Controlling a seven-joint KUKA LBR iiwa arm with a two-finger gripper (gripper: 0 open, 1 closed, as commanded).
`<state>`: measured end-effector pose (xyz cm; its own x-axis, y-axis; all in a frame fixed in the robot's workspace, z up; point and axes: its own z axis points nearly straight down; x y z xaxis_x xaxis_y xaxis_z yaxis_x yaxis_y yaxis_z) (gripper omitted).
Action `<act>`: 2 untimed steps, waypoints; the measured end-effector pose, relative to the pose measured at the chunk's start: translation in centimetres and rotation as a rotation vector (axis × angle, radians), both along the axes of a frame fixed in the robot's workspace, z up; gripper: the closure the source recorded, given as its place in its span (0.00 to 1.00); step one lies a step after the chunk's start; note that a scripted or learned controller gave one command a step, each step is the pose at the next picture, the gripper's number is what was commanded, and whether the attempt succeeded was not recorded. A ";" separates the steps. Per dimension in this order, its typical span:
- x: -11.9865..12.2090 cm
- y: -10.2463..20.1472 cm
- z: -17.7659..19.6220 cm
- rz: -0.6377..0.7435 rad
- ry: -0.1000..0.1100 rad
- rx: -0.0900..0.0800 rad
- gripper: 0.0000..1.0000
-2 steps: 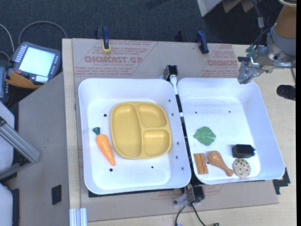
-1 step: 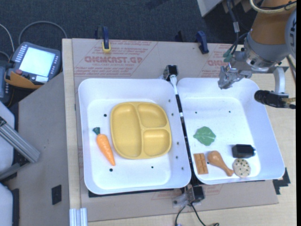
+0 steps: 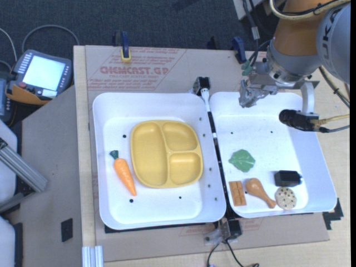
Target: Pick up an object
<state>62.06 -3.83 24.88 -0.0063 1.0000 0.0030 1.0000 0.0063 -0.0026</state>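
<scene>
In the right bin lie a green leaf, a brown drumstick, a tan cracker strip, a round cookie and a small black block. My gripper hangs over the far left corner of that bin, well above and behind the leaf, and nothing shows between its fingers. The left bin holds a yellow divided plate and an orange toy carrot beside it.
A black divider rail runs between the bins. A teach pendant sits at the far left, off the bench. A black cylindrical part on the arm juts over the right bin's far side. Cables trail at the right.
</scene>
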 end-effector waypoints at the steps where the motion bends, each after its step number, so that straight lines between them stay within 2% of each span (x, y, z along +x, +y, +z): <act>1: -1.4 5.1 -1.9 -0.001 0.003 0.000 1.00; 2: -1.9 10.3 -3.0 -0.001 0.002 -0.001 1.00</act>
